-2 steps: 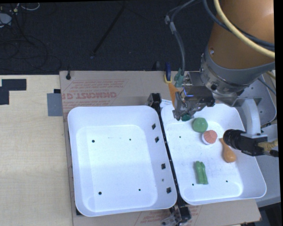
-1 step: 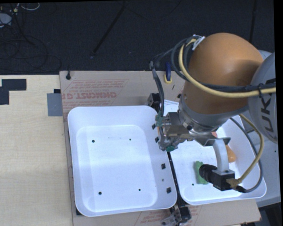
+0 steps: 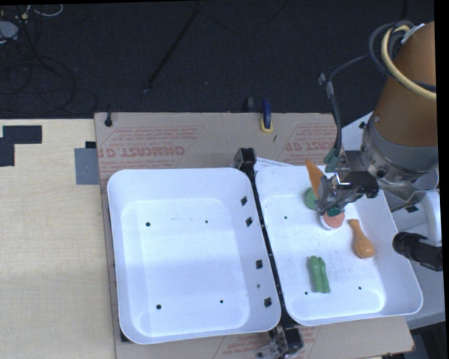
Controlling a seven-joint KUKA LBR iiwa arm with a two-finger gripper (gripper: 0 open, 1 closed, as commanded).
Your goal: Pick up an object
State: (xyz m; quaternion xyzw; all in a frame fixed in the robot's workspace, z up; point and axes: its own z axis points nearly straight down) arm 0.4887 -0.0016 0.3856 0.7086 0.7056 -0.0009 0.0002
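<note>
Green block [image 3: 317, 274] lies nearest, in the right bin [image 3: 405, 297]. End effector [image 3: 330, 208] sits over a small red-and-white piece [image 3: 332, 221]; its state cannot be told. Centre on that piece, clear of the orange pear-shaped toy [image 3: 361, 240], before lifting.

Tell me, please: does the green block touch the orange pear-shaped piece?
Apart. The camera view shows bare white bin floor between the green block and the orange pear-shaped piece.

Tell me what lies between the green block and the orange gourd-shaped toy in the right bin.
Nothing: in the camera view, bare white bin floor separates the green block from the orange gourd-shaped toy.
</note>
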